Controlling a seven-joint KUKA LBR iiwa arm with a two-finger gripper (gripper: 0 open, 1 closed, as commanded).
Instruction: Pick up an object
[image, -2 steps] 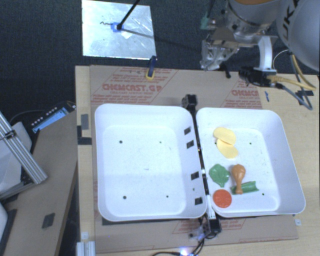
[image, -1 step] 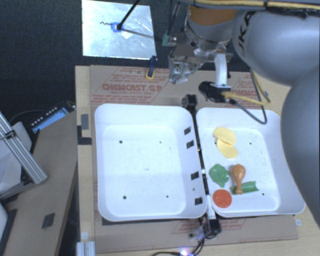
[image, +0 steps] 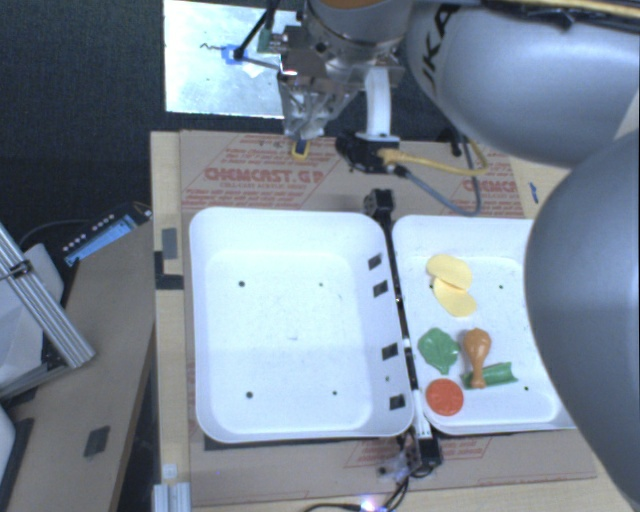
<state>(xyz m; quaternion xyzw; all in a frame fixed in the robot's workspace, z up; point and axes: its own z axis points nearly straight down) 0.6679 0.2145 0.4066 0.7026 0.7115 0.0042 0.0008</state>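
Observation:
The right bin (image: 505, 262) holds several toy food pieces. Two yellow slices (image: 451, 283) lie at its middle. Nearer the front sit a green leaf (image: 438, 348), a brown drumstick (image: 476, 352), a green stick (image: 498, 374) and a red disc (image: 444, 397). My gripper (image: 302, 132) hangs high beyond the far edge of the left bin (image: 290, 320), over the cardboard. Its fingers come together at the tip, shut, with nothing between them. It is far from all the pieces. The grey arm hides the right bin's right side.
A cardboard sheet (image: 250, 172) lies under both bins. Black clips (image: 381, 288) run along the seam between the bins. Yellow and grey cables (image: 440, 165) cross the cardboard behind the right bin. An aluminium frame (image: 40, 310) stands at the left.

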